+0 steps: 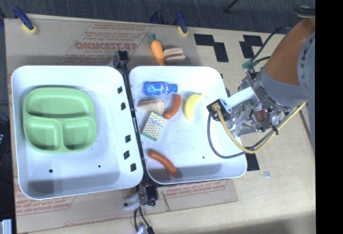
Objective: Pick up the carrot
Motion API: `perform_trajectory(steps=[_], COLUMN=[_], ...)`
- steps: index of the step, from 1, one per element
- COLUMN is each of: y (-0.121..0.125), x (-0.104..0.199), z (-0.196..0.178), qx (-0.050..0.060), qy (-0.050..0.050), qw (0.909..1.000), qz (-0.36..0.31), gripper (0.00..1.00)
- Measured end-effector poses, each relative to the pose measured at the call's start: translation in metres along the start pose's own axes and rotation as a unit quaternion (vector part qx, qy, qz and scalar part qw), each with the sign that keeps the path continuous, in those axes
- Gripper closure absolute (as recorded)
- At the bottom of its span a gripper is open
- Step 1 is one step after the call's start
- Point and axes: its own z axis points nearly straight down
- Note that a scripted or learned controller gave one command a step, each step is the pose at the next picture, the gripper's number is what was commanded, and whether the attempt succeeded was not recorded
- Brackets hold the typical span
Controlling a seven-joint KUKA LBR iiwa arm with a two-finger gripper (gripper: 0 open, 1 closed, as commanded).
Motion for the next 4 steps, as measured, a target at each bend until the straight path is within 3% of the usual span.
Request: perform_trajectory(steps=[1, 2, 3, 4], y=[0.004, 0.033, -0.029, -0.039], x=[0.043, 0.119, 0.090, 0.100], z=[-0.006, -0.009, 0.051, 0.034], qx=[0.000, 0.000, 0.000, 0.000], qy=[0.001, 0.000, -0.001, 0.000], qw=[1.0000, 1.0000, 1.0000, 1.0000], qz=[0.000, -0.001, -0.006, 0.000], gripper=[1.00, 1.00, 1.00, 1.00])
